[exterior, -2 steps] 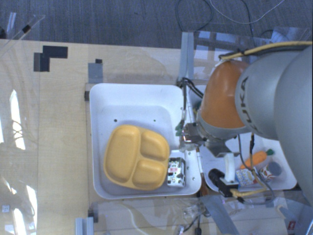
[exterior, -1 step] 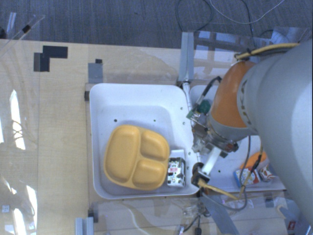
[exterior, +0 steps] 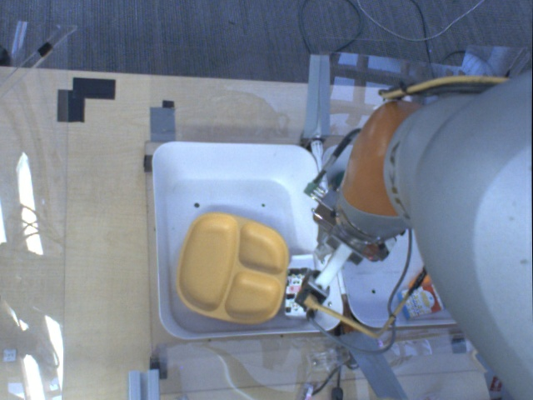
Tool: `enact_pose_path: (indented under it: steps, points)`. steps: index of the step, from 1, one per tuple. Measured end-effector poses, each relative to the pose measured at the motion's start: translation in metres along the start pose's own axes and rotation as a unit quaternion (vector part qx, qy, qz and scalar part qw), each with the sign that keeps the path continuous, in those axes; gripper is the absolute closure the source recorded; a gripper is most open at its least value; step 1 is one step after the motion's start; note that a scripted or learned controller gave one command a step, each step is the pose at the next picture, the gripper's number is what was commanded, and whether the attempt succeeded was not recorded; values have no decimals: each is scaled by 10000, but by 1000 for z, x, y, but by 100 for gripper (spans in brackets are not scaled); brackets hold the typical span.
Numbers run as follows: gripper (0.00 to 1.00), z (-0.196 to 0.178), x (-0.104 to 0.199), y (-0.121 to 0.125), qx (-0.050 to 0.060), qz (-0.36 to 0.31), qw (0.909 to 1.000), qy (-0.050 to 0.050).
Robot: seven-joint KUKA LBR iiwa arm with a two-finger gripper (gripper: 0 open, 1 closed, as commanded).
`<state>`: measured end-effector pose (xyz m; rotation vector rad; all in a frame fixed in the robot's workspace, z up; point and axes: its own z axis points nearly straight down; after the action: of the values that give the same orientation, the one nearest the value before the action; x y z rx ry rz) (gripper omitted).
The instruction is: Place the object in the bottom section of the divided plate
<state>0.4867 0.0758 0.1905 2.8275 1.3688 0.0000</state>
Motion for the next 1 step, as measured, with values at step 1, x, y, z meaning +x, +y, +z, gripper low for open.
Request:
enact_pose_path:
  steps: [1]
  points:
    - [100,-40,-2,3,-15,1102,9939,15]
